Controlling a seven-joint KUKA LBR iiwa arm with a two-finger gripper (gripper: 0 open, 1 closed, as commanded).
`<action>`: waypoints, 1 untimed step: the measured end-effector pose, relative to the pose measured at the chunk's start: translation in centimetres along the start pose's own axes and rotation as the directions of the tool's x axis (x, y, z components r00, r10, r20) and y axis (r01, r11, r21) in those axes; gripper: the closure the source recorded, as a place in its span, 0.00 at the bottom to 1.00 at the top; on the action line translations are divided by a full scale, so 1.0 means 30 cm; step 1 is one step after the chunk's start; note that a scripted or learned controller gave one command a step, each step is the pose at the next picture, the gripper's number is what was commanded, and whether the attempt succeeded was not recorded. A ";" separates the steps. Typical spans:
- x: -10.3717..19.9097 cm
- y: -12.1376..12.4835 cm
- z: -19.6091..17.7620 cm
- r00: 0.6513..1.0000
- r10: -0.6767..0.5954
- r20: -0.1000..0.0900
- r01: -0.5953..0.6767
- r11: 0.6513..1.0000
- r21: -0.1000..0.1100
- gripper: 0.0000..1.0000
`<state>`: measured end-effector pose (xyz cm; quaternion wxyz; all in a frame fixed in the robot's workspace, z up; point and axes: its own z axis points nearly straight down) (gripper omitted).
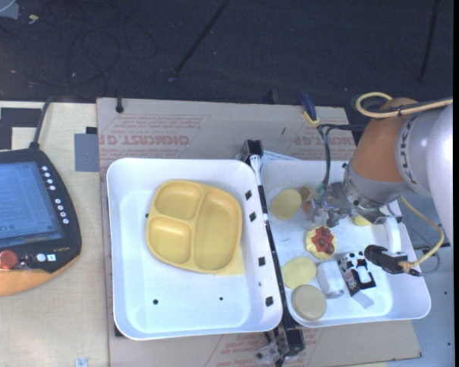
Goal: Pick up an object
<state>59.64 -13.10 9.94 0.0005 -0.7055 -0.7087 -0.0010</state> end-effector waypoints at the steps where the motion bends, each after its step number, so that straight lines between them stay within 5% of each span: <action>1: 0.128 -0.173 -0.333 1.000 0.002 0.000 -0.002 1.000 -0.002 1.00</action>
